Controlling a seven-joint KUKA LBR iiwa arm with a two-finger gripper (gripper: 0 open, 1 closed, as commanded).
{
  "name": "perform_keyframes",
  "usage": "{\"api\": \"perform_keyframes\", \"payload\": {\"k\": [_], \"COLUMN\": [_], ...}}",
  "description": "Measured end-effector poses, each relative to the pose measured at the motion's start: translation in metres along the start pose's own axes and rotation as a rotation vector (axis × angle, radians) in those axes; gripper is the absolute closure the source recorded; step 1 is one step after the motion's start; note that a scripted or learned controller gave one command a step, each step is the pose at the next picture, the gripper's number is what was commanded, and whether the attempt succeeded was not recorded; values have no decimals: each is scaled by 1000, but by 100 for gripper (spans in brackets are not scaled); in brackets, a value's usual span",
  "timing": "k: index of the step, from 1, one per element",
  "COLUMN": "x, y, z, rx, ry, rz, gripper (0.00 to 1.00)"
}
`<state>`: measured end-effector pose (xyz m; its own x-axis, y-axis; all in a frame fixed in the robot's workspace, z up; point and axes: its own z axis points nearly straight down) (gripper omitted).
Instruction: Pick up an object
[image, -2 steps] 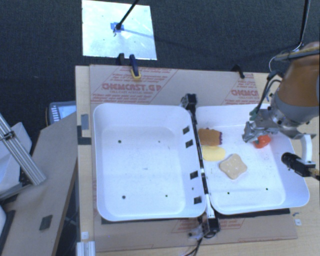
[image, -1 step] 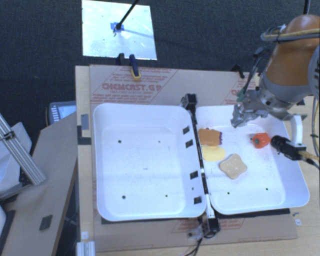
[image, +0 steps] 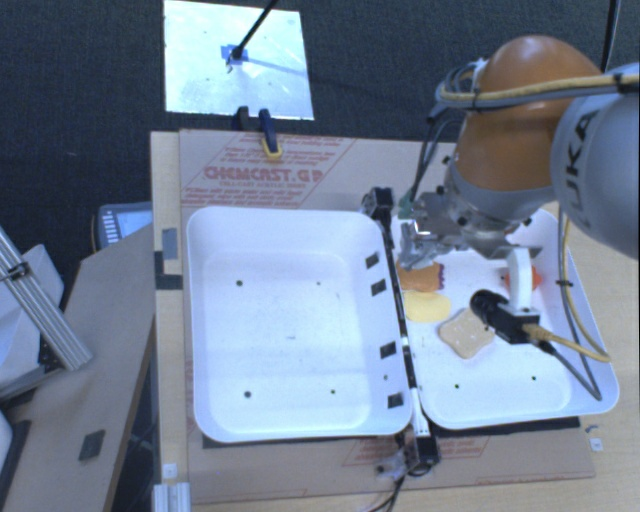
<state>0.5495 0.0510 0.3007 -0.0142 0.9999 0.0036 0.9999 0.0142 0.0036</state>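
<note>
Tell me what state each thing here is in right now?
Left bin: lying flat, nothing in it.
Right bin: holds several small items.
Toast-like piece: lying flat in right bin.
Yellow piece: flat, beside an orange piece.
Gripper: low over the right bin's near-left corner.

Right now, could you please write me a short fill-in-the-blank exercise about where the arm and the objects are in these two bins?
1. The gripper is over the ____ bin.
2. The tan bread-like slice lies in the right bin, just below the ____ flat piece.
3. The band above the arm's wrist is ____.
4. The clamp at the back of the bench has a ____ tip.

Missing words: right; yellow; orange; yellow
</note>
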Motion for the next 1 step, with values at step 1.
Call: {"api": "perform_keyframes", "payload": {"k": [1], "x": [33], "y": [-29], "z": [-109], "rx": [-10], "ry": [1], "rz": [5], "gripper": [100]}}
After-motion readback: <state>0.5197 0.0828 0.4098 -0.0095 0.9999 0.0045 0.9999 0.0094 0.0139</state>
